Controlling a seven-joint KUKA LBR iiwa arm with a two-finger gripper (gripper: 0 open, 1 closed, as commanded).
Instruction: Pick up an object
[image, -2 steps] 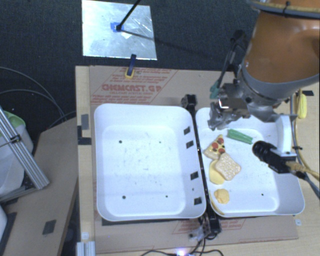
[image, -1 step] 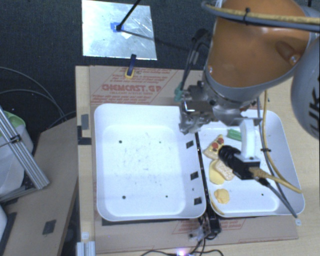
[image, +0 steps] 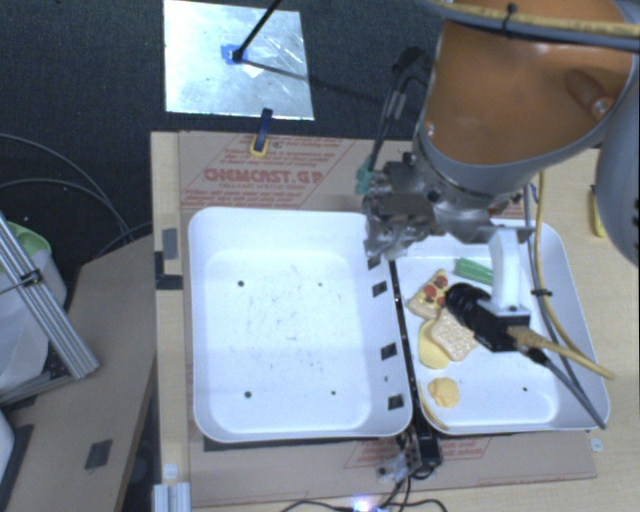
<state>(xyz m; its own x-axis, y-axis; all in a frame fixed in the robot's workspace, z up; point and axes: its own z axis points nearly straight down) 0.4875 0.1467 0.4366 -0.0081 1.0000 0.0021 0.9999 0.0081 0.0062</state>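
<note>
The right bin (image: 560, 300) holds several small toy foods. A pizza slice with red dots (image: 433, 292) lies near the divider, and a green piece (image: 474, 269) lies further back. A tan cracker (image: 456, 339) overlaps a pale yellow piece (image: 431, 353). Toward the front sits a round yellow-orange piece (image: 443, 392). My gripper (image: 383, 243) hangs over the back end of the divider between the bins, left of and behind the pizza slice, with nothing seen in it. The arm's large orange band covers the bin's back right corner.
The left bin (image: 285, 330) lies beside the right one, and their rims meet at a divider with black clips (image: 390, 350). Both rest on a cardboard sheet (image: 262, 170). A metal plate (image: 238, 58) lies behind on the dark floor, and aluminium framing (image: 40, 310) stands at the left.
</note>
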